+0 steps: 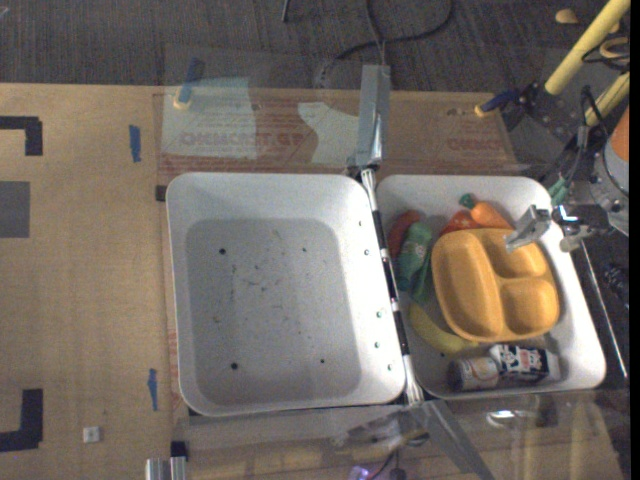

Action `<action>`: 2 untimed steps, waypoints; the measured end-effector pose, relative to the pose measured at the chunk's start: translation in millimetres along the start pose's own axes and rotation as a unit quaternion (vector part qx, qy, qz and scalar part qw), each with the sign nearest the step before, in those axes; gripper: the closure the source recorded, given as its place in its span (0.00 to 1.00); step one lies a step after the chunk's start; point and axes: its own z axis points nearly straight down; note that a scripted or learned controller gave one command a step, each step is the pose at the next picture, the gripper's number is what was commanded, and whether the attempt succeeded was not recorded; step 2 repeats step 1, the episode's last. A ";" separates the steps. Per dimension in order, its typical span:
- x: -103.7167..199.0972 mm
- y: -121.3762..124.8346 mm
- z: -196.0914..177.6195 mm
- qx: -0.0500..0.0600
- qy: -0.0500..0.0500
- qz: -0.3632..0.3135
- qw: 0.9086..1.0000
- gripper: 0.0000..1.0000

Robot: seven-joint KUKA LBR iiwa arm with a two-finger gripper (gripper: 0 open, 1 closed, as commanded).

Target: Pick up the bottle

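Here the gripper (527,230) hangs over the right bin (590,363), above the far rim of the yellow divided tray (495,288).
Whether it is spread or closed cannot be made out. The bottle (503,365) lies on its side along the bin's near edge, well apart from the gripper. A banana (435,332) rests beside the tray.
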 end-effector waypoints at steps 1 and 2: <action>-2.3 11.0 146.1 -0.005 -0.001 0.092 0.996 0.00; -2.3 11.0 146.1 -0.005 -0.001 0.092 0.996 0.00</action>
